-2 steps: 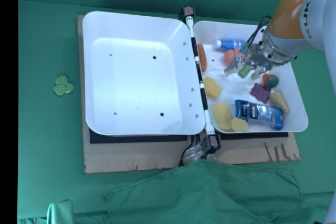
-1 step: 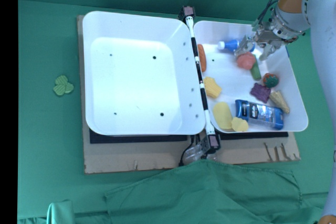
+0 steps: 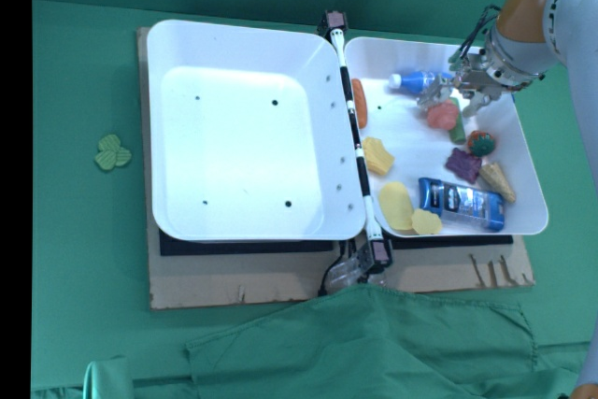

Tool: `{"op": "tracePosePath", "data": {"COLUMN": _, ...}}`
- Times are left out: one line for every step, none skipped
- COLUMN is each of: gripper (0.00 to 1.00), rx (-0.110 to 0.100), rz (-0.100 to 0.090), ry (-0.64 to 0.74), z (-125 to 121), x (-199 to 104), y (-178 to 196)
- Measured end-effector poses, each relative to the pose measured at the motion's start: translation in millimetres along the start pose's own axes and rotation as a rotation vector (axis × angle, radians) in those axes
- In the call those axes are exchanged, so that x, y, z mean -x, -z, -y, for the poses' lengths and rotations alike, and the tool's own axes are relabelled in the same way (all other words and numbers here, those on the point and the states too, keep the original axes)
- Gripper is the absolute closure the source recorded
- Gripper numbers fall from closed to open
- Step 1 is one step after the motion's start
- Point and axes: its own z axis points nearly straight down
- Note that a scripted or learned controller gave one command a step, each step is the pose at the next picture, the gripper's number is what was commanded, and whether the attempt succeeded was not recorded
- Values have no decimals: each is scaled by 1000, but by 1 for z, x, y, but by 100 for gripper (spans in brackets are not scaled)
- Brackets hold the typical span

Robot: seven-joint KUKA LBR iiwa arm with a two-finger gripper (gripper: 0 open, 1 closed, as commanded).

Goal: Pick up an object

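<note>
The tool (image 3: 455,95) is down in the back part of the right bin (image 3: 529,165), hanging right over a reddish-pink piece (image 3: 443,116) with a dark green bit (image 3: 457,133) poking out beside it. Honestly can't tell from here whether it's open, closed or gripping anything, too much clutter at the tip. Just to its left lies a blue and white bottle (image 3: 417,80) on its side. Nearer me there's a red-and-green ball-ish thing (image 3: 481,143), a purple chunk (image 3: 462,164), a tan cone (image 3: 497,180) and a blue packet (image 3: 461,203) along the front. Yellow pieces (image 3: 396,204) sit toward the divider, plus an orange carrot-looking one (image 3: 360,102) by the wall. The left bin (image 3: 187,42) sits alongside, and a little green leaf toy (image 3: 112,152) lies out on the counter (image 3: 75,89), well apart.
</note>
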Motion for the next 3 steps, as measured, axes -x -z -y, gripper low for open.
{"op": "tracePosePath", "data": {"gripper": 0, "rx": -14, "rz": -2, "ry": 3, "z": -21, "x": 0, "y": -1}}
{"op": "tracePosePath", "data": {"gripper": 0, "rx": -72, "rz": -11, "ry": 9, "z": -40, "x": 3, "y": -5}}
{"op": "tracePosePath", "data": {"gripper": 0, "rx": -4, "rz": 0, "ry": -2, "z": -2, "x": -19, "y": 0}}
